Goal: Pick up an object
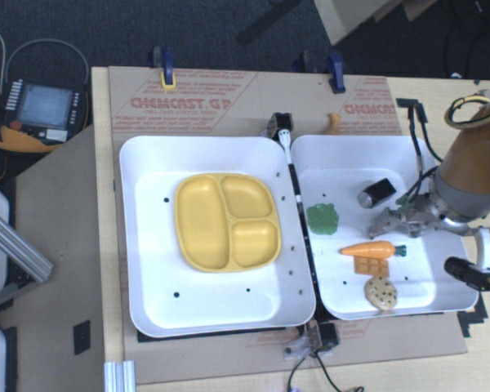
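My gripper (389, 219) low in right white bin (343, 296), grip state unclear. Orange plastic carrot (367, 251) just beside; risk: nudging it aside.

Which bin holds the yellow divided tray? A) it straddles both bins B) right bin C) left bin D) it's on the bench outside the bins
C: the yellow divided tray lies flat in the middle of the left bin, while the right bin holds the toy carrot, the green piece and the cookie.
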Motion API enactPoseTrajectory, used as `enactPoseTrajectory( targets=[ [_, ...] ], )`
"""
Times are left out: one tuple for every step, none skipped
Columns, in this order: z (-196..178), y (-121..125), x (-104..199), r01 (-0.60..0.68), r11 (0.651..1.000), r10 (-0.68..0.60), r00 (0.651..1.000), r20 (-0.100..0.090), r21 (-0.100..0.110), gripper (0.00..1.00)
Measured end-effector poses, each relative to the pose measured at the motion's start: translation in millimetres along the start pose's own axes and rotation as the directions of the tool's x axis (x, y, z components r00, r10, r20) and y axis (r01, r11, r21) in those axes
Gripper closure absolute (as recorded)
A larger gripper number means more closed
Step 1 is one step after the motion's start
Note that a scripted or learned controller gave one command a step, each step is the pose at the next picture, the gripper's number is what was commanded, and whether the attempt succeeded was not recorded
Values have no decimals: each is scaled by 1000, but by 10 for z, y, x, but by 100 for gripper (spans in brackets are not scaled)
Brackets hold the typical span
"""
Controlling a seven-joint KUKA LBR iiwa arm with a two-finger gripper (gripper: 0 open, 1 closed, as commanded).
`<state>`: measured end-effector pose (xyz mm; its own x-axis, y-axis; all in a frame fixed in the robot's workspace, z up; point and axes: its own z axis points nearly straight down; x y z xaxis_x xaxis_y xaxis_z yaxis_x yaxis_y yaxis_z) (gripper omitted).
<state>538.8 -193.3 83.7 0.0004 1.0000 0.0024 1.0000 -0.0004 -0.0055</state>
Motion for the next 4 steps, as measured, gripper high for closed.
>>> enactPoseTrajectory(
  targets=[
    [-137, 13, -7, 0, 1000, 0, 1000, 4, -7, 100],
    [-775, 26, -45, 1, 1000, -1, 1000, 6, -13, 100],
    [-1315, 39, -50, 1, 1000, -1, 1000, 6, -13, 100],
    [-1411, 149, 414, 6, 1000, -6, 1000, 3, -10, 100]
  ],
)
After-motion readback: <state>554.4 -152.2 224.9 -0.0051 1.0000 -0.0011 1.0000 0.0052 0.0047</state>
